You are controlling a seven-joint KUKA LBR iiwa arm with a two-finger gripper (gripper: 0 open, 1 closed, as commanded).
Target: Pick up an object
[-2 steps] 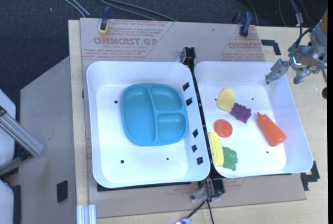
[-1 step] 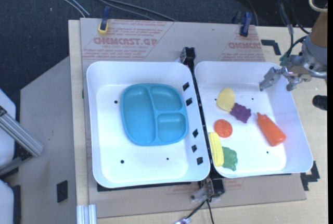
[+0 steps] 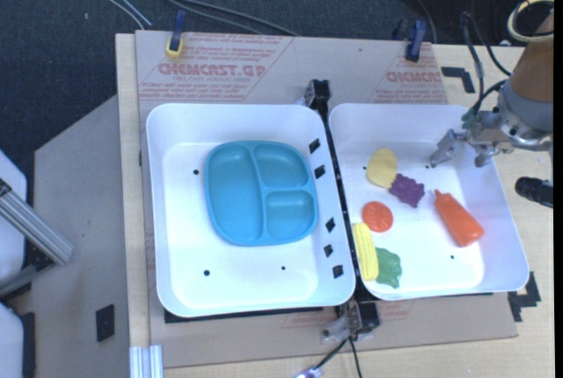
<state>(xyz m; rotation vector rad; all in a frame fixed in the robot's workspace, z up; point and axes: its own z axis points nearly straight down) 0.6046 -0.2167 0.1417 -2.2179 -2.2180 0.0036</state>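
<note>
"CHEMCAST GP" is printed in red on the bench sheet (image 3: 211, 69)

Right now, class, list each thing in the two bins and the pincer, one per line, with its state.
blue tray: flat in left bin
yellow piece: lying in right bin
purple grapes: beside it, loose
red-orange round: loose
carrot: lying tilted
corn: lying by the divider
green piece: touching corn
pincer: open, holding nothing

Toy foods (image 3: 413, 214) (carrot, corn, grapes) in right bin (image 3: 501, 271).
</note>
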